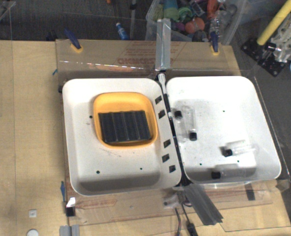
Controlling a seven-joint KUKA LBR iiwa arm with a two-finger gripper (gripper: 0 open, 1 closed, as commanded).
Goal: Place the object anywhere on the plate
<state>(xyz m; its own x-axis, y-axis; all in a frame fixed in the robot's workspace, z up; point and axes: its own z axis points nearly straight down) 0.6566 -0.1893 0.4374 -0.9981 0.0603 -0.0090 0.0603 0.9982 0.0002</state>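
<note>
Faint clear pieces (236, 149) blur into the right bin (243, 90); a dark ridged block (124, 127) covers the yellow plate (123, 101).

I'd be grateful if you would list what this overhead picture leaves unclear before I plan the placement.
- Camera view: the clear plastic objects in the right white bin, one near the divider and one lower right, blend into the white floor, so their outlines are uncertain.
- The dark ribbed item on the yellow-orange plate is too indistinct to identify.

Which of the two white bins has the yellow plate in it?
The left bin. It holds the yellow plate with a dark ridged object on it. The right bin holds small clear things instead.
</note>
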